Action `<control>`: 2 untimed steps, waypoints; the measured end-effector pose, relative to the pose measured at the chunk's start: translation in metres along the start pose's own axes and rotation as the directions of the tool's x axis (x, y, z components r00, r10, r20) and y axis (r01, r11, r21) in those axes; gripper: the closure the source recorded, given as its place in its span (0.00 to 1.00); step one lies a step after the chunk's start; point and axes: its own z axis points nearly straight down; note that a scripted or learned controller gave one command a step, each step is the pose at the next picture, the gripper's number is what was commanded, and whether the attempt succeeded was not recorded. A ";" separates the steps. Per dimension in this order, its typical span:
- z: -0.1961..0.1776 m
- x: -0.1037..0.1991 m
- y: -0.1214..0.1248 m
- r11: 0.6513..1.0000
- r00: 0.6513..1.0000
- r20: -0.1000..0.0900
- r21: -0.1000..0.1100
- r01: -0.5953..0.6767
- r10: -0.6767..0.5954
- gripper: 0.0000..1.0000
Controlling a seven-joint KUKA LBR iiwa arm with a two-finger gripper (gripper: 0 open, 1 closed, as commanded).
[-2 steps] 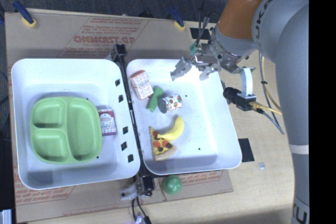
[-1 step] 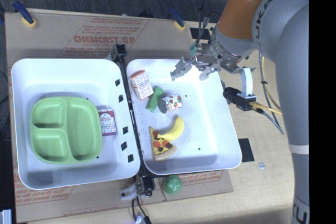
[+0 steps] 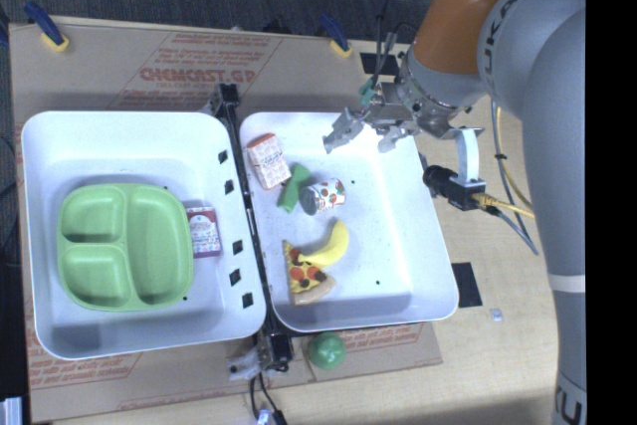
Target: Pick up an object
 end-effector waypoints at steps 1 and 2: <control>0.000 0.000 0.000 1.000 1.000 0.000 0.000 0.000 0.000 0.00; 0.000 0.000 0.000 1.000 1.000 0.000 0.000 0.000 0.000 0.00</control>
